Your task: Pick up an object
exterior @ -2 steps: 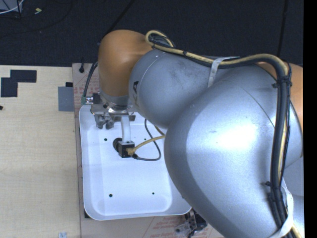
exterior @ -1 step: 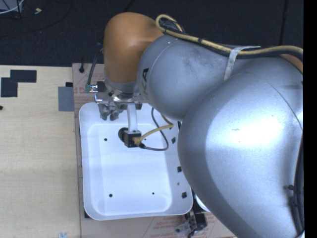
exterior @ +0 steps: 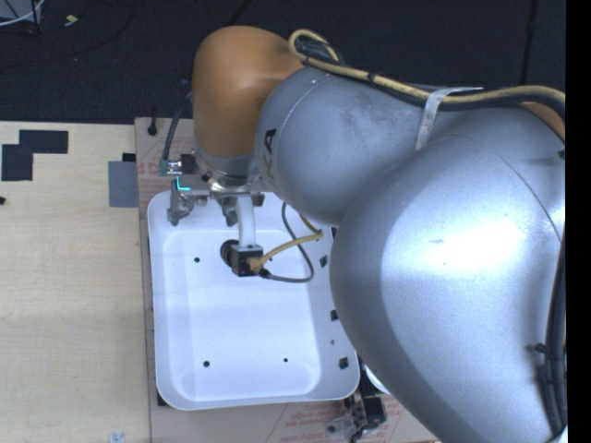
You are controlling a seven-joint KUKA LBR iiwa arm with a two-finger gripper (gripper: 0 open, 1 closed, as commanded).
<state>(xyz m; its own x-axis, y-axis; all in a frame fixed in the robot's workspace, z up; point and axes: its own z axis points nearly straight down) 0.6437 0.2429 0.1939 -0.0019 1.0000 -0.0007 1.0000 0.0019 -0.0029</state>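
Note:
My gripper (exterior: 201, 212) hangs below the orange wrist band at the far end of the left white bin (exterior: 235, 340). Its two fingers (exterior: 174, 209) stand apart, open, with only the bin's white floor showing between them. The bin's floor bears a few small dark dots. The grey arm (exterior: 443, 247) reaches in from the right and hides everything on that side, including the other bin.
Pale wooden bench (exterior: 65, 293) lies left of the bin, with black patches (exterior: 37, 150) and a grey square (exterior: 121, 183) near its far edge. The bin's raised rim runs close under the gripper's left finger.

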